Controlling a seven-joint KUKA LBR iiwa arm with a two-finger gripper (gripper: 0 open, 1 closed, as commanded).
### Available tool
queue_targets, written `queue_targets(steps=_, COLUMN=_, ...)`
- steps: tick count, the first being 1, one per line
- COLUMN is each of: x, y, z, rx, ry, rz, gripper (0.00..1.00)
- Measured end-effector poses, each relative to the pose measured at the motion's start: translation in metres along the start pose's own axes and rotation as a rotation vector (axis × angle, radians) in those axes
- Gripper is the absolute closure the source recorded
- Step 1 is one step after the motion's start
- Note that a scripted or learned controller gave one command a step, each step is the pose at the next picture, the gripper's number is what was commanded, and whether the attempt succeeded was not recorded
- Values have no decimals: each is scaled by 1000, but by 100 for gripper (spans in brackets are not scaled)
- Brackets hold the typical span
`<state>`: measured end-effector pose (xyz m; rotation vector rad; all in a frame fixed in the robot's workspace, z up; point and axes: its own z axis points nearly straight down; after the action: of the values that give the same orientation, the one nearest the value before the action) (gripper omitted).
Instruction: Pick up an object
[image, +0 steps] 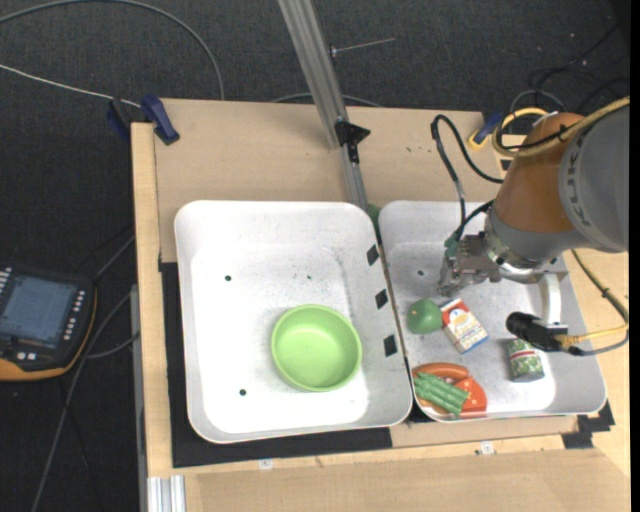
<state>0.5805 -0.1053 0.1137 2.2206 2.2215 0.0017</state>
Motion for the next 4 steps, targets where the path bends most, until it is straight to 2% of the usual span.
queue_targets(steps=1, x=-5, y=7, z=-46, rx=-3, ry=-1, rz=0, gripper=100)
queue_targets(steps=3, x=-3, y=18, z=-164, rx=-2, ry=-1, rz=0, gripper=100)
queue_targets(steps=4, x=48, y=27, z=-146, rx=1, ry=0, rz=-2, gripper=100)
